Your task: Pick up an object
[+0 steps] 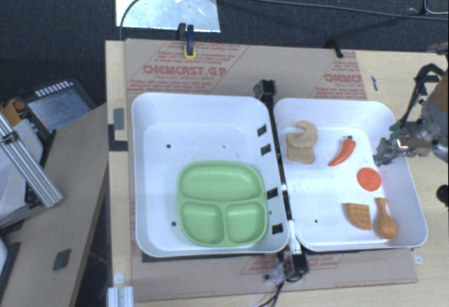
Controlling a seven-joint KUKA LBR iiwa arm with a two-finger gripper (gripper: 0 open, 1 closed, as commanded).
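While my arm reaches in over the right rim of the right bin (403, 116), my gripper (388, 151) hangs just inside that rim, about halfway along it. I cannot tell how my hand stands, released or clenched; it is too small and dark against the wall of the bin to read, and I see nothing caught in it.

The things I might pick up all lie in the right bin. A red chili pepper (342, 152) lies tilted near the middle of the bin, just left of my gripper and apart from it. A flat red round disc (369, 179) lies below my gripper, near the right rim. Toward the bin's near right corner a brown drumstick (384, 220) lies with its thick end nearest the corner, and a waffle-like orange piece (358, 215) lies just beside it on the left; I cannot tell whether the two touch. Near the left wall of this bin, toward the far side, sits a tan curved piece (302, 142), seemingly two parts stacked.

The left bin (151, 116) carries a green divided plate (222, 202) with three compartments, set against its near right corner. Both bins rest on a sheet of printed cardboard (231, 64) on the bench, held at its far edge by a yellow clamp (189, 43).
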